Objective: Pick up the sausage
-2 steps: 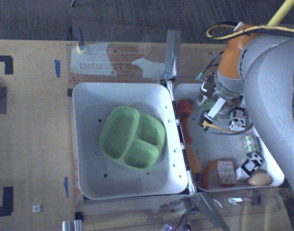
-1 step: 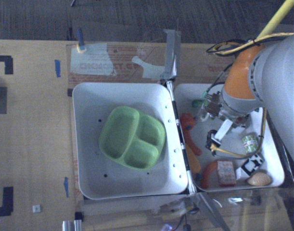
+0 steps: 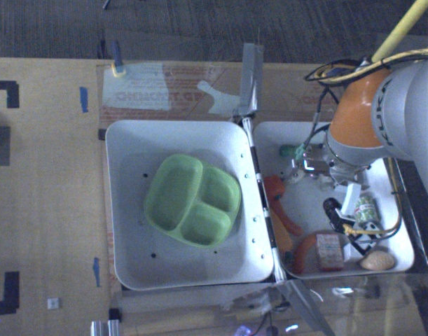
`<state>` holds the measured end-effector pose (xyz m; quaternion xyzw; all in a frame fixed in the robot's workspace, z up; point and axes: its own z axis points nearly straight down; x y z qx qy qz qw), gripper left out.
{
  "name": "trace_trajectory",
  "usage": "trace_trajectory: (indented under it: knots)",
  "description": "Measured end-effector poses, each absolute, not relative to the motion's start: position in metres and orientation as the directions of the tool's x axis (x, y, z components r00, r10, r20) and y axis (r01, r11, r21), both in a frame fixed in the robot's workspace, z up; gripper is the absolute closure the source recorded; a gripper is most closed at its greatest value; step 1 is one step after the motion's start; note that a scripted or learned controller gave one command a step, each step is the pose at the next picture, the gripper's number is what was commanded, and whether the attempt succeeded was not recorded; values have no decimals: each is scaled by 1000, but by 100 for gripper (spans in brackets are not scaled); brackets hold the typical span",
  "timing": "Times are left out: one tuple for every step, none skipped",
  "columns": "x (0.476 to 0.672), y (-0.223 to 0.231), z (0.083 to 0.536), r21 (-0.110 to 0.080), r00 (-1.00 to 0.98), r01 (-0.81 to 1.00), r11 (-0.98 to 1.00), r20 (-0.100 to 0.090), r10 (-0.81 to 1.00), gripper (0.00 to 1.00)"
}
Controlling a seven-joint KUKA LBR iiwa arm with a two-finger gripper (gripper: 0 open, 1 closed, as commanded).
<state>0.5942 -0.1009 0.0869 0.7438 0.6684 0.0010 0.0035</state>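
In the right bin (image 3: 404, 254), the sausage (image 3: 284, 215) lies hard against the divider wall at 9 o'clock, open only toward 3 o'clock. The arm (image 3: 382, 121) overhangs the bin's 12 o'clock half. A small red box (image 3: 329, 252), a bottle (image 3: 366, 208) and a tan lump (image 3: 377, 260) crowd 5 o'clock.

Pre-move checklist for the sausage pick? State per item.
1. Sausage located: ok, red, lying along the left wall of the right bin.
2. Sausage free to grasp: cannot tell; its lower end runs close to a red-brown block.
3. Tool over the right bin: ok, above its upper part.
4. Tool aligned with the sausage: not ok, it sits up and to the right of it.
5. Anything in the tool: cannot tell.
6. Nearby clutter: not ok; a bottle and a tan rounded item share the bin. The green tray is in the left bin.
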Motion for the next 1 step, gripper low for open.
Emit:
trace_trajectory:
  knots:
    - [549,-119,86,4,185,983,-185,2,983,0]
